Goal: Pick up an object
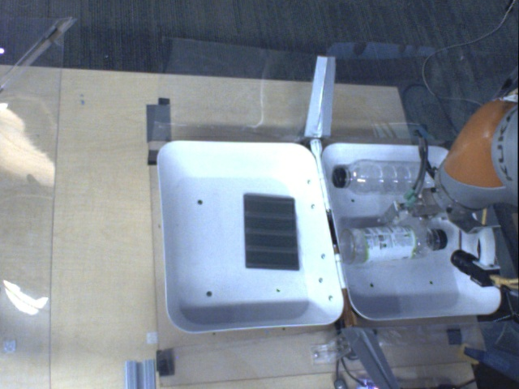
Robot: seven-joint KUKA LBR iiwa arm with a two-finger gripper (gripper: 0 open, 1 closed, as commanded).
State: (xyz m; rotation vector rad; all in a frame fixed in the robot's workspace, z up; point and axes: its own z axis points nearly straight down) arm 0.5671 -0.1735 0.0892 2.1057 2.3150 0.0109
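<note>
The end effector (415, 207) sits low in the right bin (405, 298), near that bin's right side, w/ the grey arm and its orange band (482, 148) coming in from above-right of it. Whether it is spread or pressed together can't be told; glare and clear plastic hide the tip.

Two clear plastic bottles lie in the same bin. The lower bottle (389, 243), w/ a pale label and dark cap (439, 239), lies just below the end effector and runs off to its left. Long axis approx. left-right across the bin, cap end toward the arm side, base end toward the divider between the bins. The cap end is nearest the end effector, close to or maybe touching it; can't say which.

The upper bottle (375, 175) lies above-left of the end effector, also roughly left-right, but w/ its dark cap pointing away toward the divider, so its base end is the near one.

The left bin (186, 217) is well off to the left and holds a dark ribbed rectangular block (271, 231).

Judgement: nothing looks gripped yet. The lower bottle is the likelier target, since it's the closer one. A grasp across its short axis, i.e. closing top-to-bottom in the view, looks the sensible way; the round, slick body could roll or slip out.
</note>
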